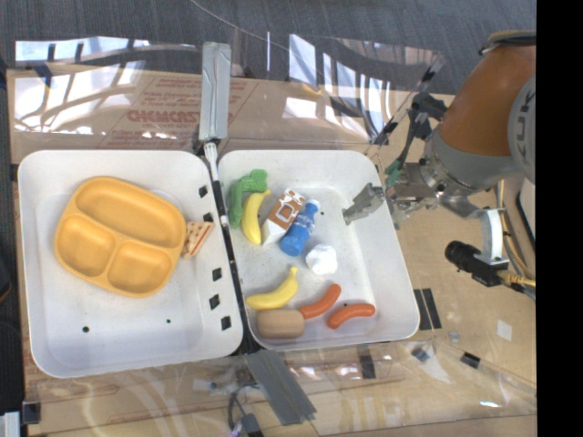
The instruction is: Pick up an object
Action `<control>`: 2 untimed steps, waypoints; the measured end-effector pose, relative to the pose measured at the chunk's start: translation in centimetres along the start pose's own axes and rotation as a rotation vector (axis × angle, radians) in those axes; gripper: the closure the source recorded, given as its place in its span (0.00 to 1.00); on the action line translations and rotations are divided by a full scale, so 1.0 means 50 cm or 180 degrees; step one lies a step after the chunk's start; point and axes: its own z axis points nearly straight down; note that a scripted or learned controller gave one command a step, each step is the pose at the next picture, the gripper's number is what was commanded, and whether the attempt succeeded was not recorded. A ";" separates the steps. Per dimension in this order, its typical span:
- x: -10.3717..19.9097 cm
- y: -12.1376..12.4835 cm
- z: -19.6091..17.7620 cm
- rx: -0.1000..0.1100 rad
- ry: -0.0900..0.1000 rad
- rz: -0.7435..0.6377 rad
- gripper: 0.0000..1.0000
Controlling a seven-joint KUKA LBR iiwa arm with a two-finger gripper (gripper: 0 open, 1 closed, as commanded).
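Two white bins side by side on bench. Gripper (364, 203) hovers over right bin's (387, 271) right edge; jaw state: cannot tell. Blue bottle (300, 229), bananas, sausages lie mid-bin, untouched. Orange tray (118, 235) in left bin. Pick not yet begun; everything remains.

This was a robotics lab, not a home. Two shallow white bins (383, 244) sat side by side on a bench (455, 353) behind clear plastic sheeting (301, 71), toy food filled one bin, and cables (401, 126) trailed from the industrial arm (487, 107).
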 end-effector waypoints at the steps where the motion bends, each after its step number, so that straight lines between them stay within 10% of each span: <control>1: 0.072 -0.062 0.347 -0.0012 0.0004 0.0485 0.00; 2: 0.069 -0.062 0.334 0.0003 0.0001 0.0471 1.00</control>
